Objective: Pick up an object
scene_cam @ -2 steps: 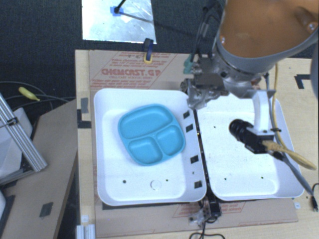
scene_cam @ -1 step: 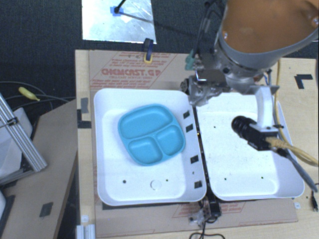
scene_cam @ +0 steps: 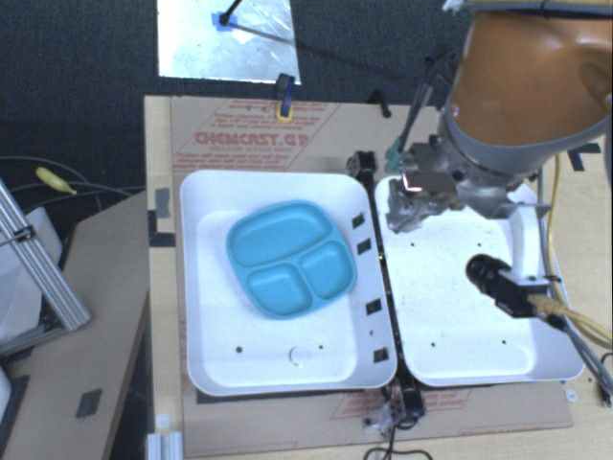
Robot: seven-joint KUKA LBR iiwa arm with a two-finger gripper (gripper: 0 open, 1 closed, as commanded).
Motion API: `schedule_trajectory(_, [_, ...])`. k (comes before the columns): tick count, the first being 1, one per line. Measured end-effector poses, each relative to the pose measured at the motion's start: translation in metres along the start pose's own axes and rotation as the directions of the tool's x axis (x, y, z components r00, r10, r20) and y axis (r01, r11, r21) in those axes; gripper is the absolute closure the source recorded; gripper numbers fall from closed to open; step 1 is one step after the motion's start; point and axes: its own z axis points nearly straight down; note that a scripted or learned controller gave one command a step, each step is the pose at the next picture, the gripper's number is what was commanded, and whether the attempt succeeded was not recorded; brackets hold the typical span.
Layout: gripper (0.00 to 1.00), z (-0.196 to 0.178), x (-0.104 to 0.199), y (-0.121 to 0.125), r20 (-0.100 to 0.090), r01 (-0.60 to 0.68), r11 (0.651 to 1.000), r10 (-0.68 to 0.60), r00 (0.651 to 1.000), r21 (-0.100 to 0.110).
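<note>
blue divided plate in the left bin, gripper right of it, fingers' state anyone's guess

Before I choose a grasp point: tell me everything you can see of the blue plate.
The blue plate is a rounded, matte, plastic-looking tray with three compartments: one wide, two smaller. It lies flat and face up, turned at a slant, near the middle of the left bin, resting on its floor. Nothing else touches it.
</note>
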Motion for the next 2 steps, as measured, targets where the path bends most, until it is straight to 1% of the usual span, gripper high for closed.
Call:
schedule_trajectory(1, [1.0,-0.032,-0.019,0.0,0.0,-0.001,1.0,0.001,1.0,-0.003])
schedule_trajectory(2, [1.0,-0.075,0.046,0.0,-0.001,0.003,1.0,-0.003,1.0,-0.002])
